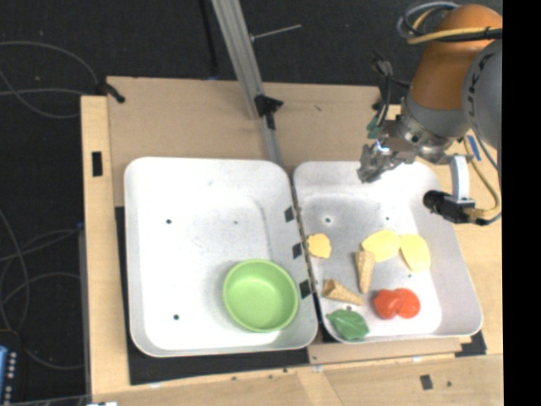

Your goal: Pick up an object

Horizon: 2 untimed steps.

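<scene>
The things I could pick up lie in the right bin [439, 218], gathered toward its near half. A red tomato [396, 304] sits closest to the near right corner, with a green leafy piece [348, 323] to its left, against the near rim. Two cone-shaped pieces lie between them and the bin's middle: one cone [364, 270] stands nearly on end in the view, the other cone [341, 292] lies flat just beside it, close to the divide between the bins. Above those are three yellow bits: a small yellow piece [319, 245] near the left wall, a larger yellow piece [381, 244] in the middle, and a pale yellow piece [415, 253] touching or nearly touching its right side (I cannot tell which).

My gripper [372, 169] hangs over the far edge of the right bin, well apart from all of these, with nothing between its tips; how wide it stands I cannot tell from here.

The left bin [194, 218] holds a green bowl [260, 295] near its near right corner. Both bins rest on the tan tabletop [169, 117], and a grey metal post [241, 49] slants up from behind them.
</scene>
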Each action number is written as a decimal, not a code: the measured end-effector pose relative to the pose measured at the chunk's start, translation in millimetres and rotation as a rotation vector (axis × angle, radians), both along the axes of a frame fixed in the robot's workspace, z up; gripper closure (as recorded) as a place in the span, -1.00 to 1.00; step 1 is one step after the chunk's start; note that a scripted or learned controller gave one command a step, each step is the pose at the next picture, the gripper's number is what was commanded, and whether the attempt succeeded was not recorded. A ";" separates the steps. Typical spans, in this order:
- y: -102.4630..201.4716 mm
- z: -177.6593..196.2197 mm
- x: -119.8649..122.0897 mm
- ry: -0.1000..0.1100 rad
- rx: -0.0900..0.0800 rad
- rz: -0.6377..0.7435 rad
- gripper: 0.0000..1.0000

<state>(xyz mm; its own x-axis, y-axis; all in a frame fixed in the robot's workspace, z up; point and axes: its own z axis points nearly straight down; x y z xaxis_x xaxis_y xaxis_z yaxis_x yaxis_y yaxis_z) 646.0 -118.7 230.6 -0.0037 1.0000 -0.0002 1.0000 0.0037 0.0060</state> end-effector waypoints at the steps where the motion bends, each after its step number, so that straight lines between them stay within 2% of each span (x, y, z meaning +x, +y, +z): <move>1: -1.0 47.4 1.2 -0.001 0.000 0.001 1.00; 2: 48.8 47.4 -13.6 0.006 0.001 0.003 1.00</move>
<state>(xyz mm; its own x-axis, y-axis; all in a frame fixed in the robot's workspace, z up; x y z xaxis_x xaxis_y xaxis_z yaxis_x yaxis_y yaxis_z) 632.4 -69.8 278.0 -0.0064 1.0000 0.0009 1.0000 0.0064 0.0004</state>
